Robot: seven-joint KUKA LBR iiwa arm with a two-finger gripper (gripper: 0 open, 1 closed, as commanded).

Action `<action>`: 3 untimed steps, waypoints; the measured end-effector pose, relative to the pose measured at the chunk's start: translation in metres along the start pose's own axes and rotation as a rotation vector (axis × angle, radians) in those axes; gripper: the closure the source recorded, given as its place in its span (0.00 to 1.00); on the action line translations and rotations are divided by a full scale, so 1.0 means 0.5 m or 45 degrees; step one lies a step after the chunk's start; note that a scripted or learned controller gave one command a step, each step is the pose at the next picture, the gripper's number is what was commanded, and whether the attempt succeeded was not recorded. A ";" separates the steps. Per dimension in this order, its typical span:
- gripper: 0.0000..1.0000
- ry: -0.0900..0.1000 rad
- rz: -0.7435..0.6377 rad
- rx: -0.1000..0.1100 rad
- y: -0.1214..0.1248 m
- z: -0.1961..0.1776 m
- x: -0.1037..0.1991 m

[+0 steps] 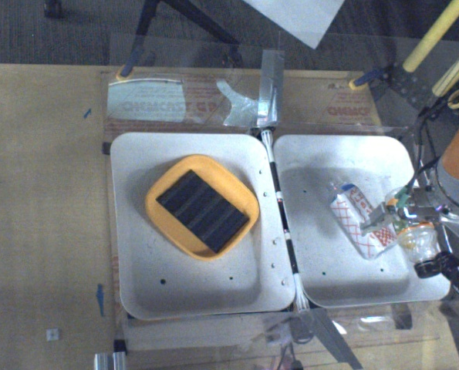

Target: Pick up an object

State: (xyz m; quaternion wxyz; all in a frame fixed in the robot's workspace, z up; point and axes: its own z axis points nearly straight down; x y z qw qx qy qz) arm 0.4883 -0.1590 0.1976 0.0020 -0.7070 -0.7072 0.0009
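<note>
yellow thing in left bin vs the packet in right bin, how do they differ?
The yellow item is a broad, flat, rounded square with a dark ribbed centre; the packet is a narrower, crinkled white wrapper with red print. The yellow item lies alone mid-bin, far from the arm; the packet lies right beside the gripper, next to some clear wrapping. Both lie flat, skewed to their white bins' walls.

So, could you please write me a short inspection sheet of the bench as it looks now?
Surface: wooden bench bearing left bin and right bin, side by side.
Job's things: yellow tray with dark ribbed centre lies in the left bin; red-and-white packet lies in the right bin.
Clutter: clear crumpled wrapper by the packet.
Tool: tool low over the right bin's right side, beside the packet; grip unclear.
Cables: dark cables at right.
Surroundings: chair base, white sheet.
</note>
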 end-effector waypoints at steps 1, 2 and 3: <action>0.00 -0.004 -0.132 -0.009 0.123 0.203 0.006; 0.00 -0.009 -0.199 -0.031 0.046 0.206 -0.053; 1.00 -0.011 -0.194 -0.034 0.046 0.187 -0.056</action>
